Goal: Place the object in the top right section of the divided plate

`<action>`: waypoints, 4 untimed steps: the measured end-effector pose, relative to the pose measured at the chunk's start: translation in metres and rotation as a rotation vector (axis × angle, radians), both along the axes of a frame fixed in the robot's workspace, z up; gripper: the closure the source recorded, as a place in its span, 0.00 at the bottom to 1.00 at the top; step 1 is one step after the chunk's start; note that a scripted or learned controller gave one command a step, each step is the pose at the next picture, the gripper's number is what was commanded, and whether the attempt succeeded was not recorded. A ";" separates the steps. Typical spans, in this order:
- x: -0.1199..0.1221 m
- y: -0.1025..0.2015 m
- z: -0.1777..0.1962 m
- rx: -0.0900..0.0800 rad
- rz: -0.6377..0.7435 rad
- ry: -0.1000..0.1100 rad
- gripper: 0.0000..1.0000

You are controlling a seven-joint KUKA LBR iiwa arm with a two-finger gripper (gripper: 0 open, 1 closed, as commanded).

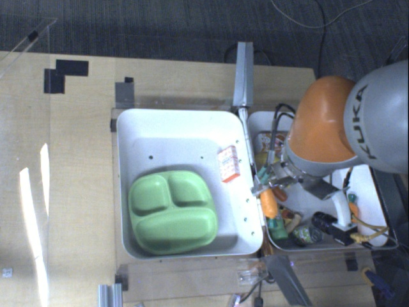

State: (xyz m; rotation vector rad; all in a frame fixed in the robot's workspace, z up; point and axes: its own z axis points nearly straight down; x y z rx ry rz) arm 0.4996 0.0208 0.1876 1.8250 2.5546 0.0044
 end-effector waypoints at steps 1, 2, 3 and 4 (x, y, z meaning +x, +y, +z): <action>0.041 0.086 0.071 0.000 0.129 -0.003 1.00; 0.019 0.121 -0.074 0.006 0.143 -0.015 1.00; 0.014 0.123 -0.020 0.001 0.219 -0.002 1.00; -0.012 0.082 -0.002 -0.002 0.668 -0.003 1.00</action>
